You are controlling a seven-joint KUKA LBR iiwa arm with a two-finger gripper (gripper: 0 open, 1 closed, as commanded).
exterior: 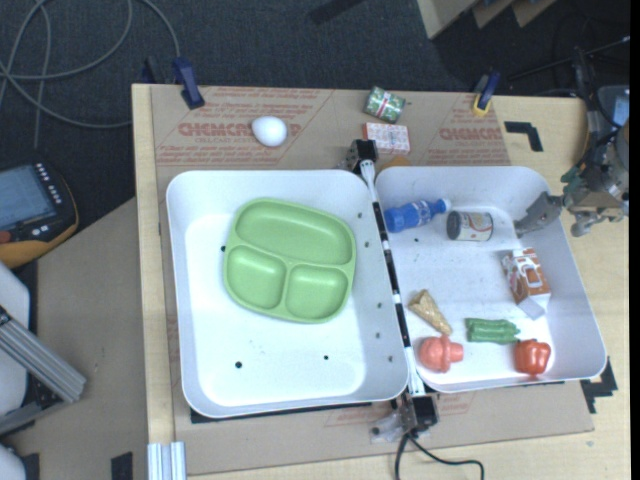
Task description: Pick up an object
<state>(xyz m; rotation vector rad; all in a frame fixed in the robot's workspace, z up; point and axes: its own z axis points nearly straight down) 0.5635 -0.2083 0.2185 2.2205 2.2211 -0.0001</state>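
**A:** What sits on the left of the surface point(150, 268)?

**B:** A white egg-shaped ball point(268, 130) lies on the brown board behind the bins. In front of it, the left bin point(200, 368) holds a green divided plate point(291, 260) with three compartments, set toward the bin's back half.

**A:** And in the middle?

**B:** Behind the seam between the bins, a small green-and-white can point(384, 104) lies on its side, with a small patterned packet point(387, 137) just in front of it.

**A:** What does the right bin hold?

**B:** The right bin point(580, 318) holds the loose objects. At the back, a blue bottle point(413, 214) lies on its side, and beside it a dark-capped can point(470, 225). Nearer the front are a tan wedge point(431, 312), a red-orange toy point(438, 353), a green piece point(492, 330), a red pepper point(532, 356), and a brown-and-white carton point(525, 276) near the right wall.

**A:** Where is the hand?

**B:** The hand point(548, 211) hangs over the right bin's back right corner, well apart from most objects. Nothing shows between its fingers, but I cannot tell how wide they stand.
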